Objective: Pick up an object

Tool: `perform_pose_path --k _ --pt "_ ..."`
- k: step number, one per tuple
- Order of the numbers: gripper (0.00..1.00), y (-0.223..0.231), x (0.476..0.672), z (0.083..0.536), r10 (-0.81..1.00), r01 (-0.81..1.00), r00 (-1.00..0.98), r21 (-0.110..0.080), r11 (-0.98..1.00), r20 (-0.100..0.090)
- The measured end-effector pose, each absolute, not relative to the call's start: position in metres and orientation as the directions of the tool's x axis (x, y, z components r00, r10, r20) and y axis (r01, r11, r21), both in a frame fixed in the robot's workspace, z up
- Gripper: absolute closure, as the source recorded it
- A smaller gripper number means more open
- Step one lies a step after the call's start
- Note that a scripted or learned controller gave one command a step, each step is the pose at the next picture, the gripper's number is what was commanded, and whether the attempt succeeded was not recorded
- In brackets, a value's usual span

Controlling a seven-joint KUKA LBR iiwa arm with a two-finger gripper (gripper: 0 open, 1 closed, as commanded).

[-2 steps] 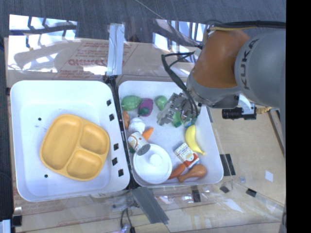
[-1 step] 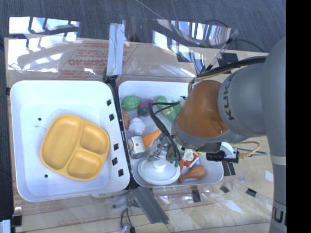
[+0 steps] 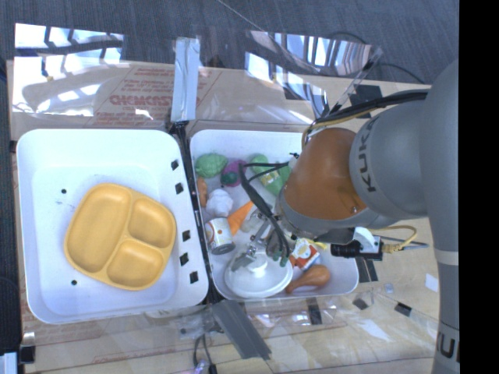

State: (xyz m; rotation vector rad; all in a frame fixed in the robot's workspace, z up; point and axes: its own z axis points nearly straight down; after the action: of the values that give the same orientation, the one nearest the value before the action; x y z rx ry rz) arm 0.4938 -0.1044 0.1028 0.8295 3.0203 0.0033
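Step in hand: the gripper (image 3: 261,249) is seen lowered into the right-hand bin (image 3: 343,287), over the white plate (image 3: 253,283) at the bin's near edge; the reach-and-descend stage of the pick is judged to be under way, with nothing yet lifted.

Candidate objects: a crowded pile is shown in the right bin: a green item (image 3: 210,164) and a purple one (image 3: 231,178) at the far side, a white lump (image 3: 220,202), a small can (image 3: 219,234) lying beside the plate, an orange piece (image 3: 241,213) and an orange-brown item (image 3: 309,276) near the plate's right rim. No single target can be named with certainty.

End effector: metal finger parts are visible above the plate, but whether they are spread or closed cannot be told, and no object is seen between them.

Next move: a clean closure on one item is called for, then a straight lift; the tight clutter is judged to make a slip or a miss likely.

Arm pose: the grey arm (image 3: 405,162) is brought in from the right, the orange band (image 3: 323,181) bent down over the bin's middle, cables trailing behind the wrist.

Left bin (image 3: 39,209): a yellow divided tray (image 3: 119,234) is left lying, well apart from the gripper.
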Motion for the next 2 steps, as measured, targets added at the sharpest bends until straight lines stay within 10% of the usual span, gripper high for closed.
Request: perform_pose_path --k 2 --pt "0.0 -0.096 0.542 0.095 0.814 0.814 -0.581 0.003 0.581 -0.002"
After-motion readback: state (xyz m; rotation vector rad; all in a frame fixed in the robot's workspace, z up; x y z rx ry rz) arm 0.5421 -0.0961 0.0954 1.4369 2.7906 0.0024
